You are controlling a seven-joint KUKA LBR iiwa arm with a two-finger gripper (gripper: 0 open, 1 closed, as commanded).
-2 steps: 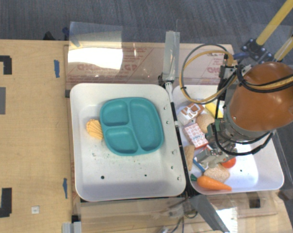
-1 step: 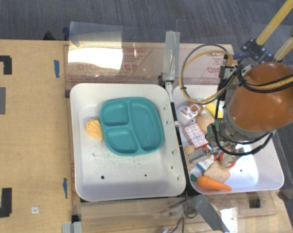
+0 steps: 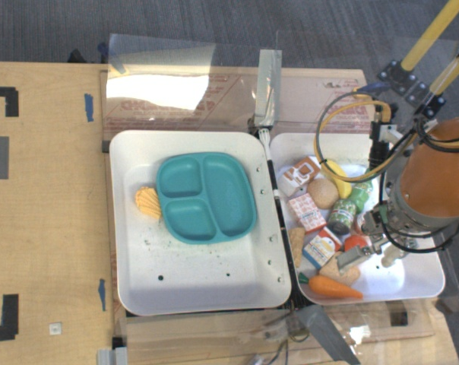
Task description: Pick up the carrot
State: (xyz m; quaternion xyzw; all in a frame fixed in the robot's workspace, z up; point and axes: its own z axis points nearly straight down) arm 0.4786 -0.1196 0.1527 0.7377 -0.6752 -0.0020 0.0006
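The orange carrot (image 3: 334, 287) lies on its side at the front left of the right bin (image 3: 419, 280), its tip pointing right, close to the bin's front wall. My gripper (image 3: 368, 254) hangs over the right bin's middle, just above and to the right of the carrot and apart from it. Grey metal parts of the gripper reach down among the toy foods. The arm with its orange band (image 3: 442, 181) covers the bin's right side. Nothing can be seen held.
Several toy foods crowd the right bin's left half: a banana (image 3: 337, 177), a brown bun (image 3: 322, 192), a green can (image 3: 342, 217), small boxes (image 3: 307, 213) and a red piece (image 3: 355, 243). The left bin (image 3: 138, 280) holds a teal divided plate (image 3: 207, 196) and a yellow shell-shaped piece (image 3: 147, 201).
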